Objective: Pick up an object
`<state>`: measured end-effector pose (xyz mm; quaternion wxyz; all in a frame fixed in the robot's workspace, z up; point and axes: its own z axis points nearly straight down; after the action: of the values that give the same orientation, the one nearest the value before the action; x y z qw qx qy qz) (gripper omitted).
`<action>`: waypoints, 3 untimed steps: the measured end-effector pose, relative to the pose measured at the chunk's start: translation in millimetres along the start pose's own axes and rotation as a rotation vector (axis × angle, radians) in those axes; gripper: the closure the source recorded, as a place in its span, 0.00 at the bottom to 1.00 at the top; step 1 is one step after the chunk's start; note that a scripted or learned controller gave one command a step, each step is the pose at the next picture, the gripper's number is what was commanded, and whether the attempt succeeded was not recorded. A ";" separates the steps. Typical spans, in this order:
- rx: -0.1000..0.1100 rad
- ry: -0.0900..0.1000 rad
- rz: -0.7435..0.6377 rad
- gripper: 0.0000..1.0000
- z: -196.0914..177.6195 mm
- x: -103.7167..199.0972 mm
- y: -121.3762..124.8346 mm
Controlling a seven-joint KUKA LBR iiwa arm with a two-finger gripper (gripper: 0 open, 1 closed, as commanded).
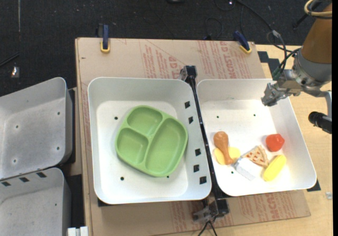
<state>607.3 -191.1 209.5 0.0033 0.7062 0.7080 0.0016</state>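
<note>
The right bin (237, 103) holds toy food in its near half: a chicken drumstick (223, 145), a red tomato (274, 142), a yellow lemon-shaped piece (274, 168), a pizza slice (257, 155) and a small white piece (244, 168). A green divided plate (151, 140) lies in the left bin (100, 124). My gripper (270, 96) hangs over the right bin's far right corner, well above and behind the food. Nothing shows between its fingers.
The two bins meet at a black divider (196, 124) on a cardboard-covered bench. Blue and yellow clamps (105, 38) hold the board's far edge. Spare white bins (31, 124) lie to the left. Cables run across the dark floor behind.
</note>
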 end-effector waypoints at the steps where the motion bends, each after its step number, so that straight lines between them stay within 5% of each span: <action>1: 0.001 0.000 0.000 1.00 -38.0 -0.3 1.6; 3: 0.008 0.004 -0.004 1.00 -28.7 92.6 -27.7</action>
<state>579.1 -98.5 237.8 -0.0010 0.7049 0.7093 0.0002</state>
